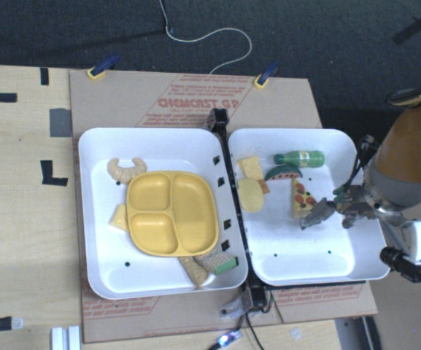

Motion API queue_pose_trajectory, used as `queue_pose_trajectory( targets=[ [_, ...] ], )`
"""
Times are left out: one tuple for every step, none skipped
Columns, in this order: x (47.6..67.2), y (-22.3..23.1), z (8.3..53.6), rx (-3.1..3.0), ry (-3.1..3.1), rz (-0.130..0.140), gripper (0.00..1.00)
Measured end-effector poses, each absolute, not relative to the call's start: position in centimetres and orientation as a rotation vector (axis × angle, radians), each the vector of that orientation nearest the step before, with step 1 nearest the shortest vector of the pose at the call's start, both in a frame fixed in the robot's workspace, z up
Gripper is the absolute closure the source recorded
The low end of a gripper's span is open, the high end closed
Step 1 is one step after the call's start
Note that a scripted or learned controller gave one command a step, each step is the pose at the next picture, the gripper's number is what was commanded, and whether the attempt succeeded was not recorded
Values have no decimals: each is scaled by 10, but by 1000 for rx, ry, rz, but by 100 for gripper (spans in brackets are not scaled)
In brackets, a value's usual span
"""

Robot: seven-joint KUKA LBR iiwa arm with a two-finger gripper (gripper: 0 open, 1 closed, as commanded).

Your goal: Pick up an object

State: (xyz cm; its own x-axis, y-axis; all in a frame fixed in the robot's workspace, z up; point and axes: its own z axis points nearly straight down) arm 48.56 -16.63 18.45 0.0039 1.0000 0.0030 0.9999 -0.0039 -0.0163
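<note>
Gripper [318,214] hangs low in the right bin [298,268], fingers spread apart and holding nothing, just beside the pizza slice [300,195]. That slice looks light, stiff and flat (probably a plastic toy), so pinching across its edges seems best. Farther back lie one watermelon wedge [282,171] and one green bottle [300,158]. One yellow plate [172,213] sits in the left bin [97,195].

Arm enters at the frame's right edge, orange band uppermost; gripper [325,215] at centre-right, fingers spread apart, holding nothing.
</note>
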Motion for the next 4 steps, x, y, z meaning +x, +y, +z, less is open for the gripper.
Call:
queue_pose_trajectory(
  targets=[
    [489, -166, 191, -2219, -2220, 3, 0],
    [494, -174, 139, -2218, -2218, 5, 0],
    [493, -173, 85, -2217, -2221, 4, 0],
    [493, -173, 98, -2218, -2221, 3, 100]
  ],
)
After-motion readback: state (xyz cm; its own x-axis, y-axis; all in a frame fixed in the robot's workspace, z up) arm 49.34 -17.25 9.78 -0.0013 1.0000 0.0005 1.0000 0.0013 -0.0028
